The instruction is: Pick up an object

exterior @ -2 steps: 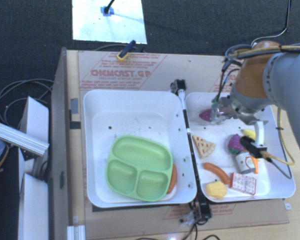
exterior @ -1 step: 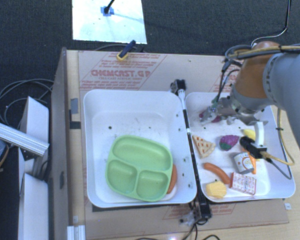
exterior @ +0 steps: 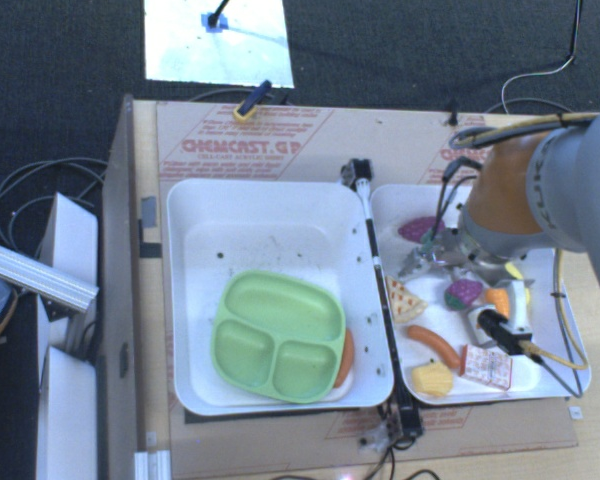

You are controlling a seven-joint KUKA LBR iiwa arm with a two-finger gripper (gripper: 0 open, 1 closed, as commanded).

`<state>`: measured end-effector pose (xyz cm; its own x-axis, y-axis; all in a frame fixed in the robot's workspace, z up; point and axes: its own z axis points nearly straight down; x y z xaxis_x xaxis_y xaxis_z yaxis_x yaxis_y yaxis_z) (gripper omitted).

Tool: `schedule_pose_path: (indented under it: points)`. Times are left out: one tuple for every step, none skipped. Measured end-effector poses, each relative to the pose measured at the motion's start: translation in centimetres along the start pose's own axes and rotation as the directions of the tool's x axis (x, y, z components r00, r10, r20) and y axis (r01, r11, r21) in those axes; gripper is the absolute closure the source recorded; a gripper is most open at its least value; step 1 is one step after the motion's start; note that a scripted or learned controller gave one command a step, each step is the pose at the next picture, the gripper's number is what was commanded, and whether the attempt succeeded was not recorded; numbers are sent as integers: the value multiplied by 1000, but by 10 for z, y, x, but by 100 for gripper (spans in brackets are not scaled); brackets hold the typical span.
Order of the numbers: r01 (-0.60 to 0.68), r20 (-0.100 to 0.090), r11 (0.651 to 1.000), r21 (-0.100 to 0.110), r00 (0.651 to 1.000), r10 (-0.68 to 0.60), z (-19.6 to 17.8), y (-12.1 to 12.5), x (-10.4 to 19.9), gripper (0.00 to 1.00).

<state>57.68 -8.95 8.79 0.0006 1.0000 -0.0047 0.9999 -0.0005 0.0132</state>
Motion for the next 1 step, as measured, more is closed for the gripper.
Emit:
schedule_pose_path:
  points:
    - [1,-4,1000,13,1000,-1,3,-65,-32,0]
